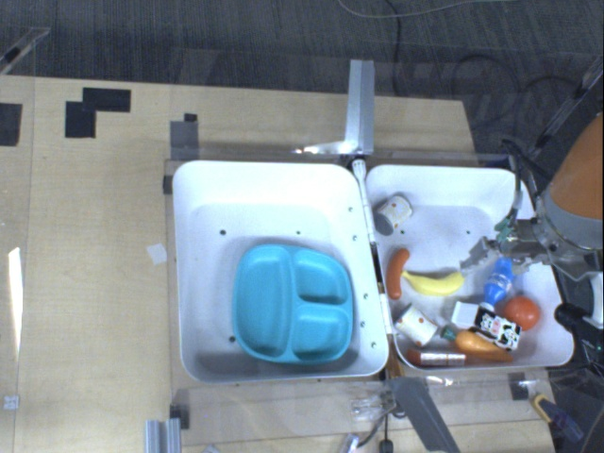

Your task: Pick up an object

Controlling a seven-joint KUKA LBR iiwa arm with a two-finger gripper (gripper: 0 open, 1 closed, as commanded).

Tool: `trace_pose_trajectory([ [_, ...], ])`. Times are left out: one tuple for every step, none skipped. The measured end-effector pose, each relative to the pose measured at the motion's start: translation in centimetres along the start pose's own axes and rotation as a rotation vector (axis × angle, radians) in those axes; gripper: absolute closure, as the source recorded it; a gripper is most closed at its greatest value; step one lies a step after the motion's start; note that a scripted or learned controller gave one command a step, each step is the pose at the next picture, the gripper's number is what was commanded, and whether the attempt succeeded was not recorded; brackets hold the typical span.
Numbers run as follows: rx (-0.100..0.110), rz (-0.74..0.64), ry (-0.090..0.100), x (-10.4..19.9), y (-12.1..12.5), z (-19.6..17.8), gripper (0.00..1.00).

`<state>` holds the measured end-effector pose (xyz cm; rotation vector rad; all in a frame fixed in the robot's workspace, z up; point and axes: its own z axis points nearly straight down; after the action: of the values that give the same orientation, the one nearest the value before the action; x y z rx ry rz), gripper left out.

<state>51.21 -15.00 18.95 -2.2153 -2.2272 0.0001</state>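
My gripper (pixel 500 246) reaches in from the right over the right bin (pixel 444 189), just above a blue bottle (pixel 498 280). To its left lie a yellow banana (pixel 435 282) and a red sausage (pixel 398 272). A red tomato (pixel 523 311), a black-and-white item (pixel 497 326) and an orange carrot (pixel 479 344) lie near the bin's front right corner. A grey-white cup (pixel 392 211) sits at the back left. A white cylinder (pixel 416 327) and a dark marker (pixel 444 356) lie at the front.
The left bin (pixel 203 253) holds a blue divided plate (pixel 293 302). A metal post (pixel 361 102) rises behind the wall where the bins meet. The grey arm with its orange band (pixel 578 179) overhangs the right bin's right rim.
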Motion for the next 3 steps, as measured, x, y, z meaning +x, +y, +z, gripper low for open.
trace_pose_trajectory([
  [-0.001,0.077,0.000,2.1,-1.7,3.8,0.00],
  [-0.009,0.071,0.001,-1.2,-0.7,10.1,0.00],
  [-0.014,0.069,0.000,-1.2,-0.5,9.0,1.00],
])
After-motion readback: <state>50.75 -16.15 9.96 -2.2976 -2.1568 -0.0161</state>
